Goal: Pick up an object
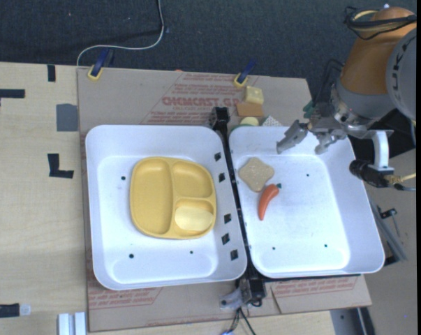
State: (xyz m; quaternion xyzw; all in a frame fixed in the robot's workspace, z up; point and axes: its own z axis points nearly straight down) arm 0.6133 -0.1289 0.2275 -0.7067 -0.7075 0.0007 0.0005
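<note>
- The end effector [309, 141] hung over the upper edge of the right bin [339, 246], right of frame centre, its two fingers [288, 139] spread wide with nothing between them.
- Candidate objects lay in that bin's upper left: a tan bread-like slice [255, 173] and, just below and touching or nearly so, an orange carrot [267, 201] with a green tip.
- Judged the open fingers a readiness for descent; both pieces sat down-left of the end effector, near but apart from it.
- The left bin [105, 208] held a yellow divided plate [172, 196], lying flat at its centre, likely too broad for a pinch.
- Small blocks [250, 103], yellow and tan, sat on the cardboard beyond the bins at upper centre, outside the working area.
- Two clips [96, 70] pinned the cardboard to the surface [28, 208], presumably to stop it sliding.
</note>
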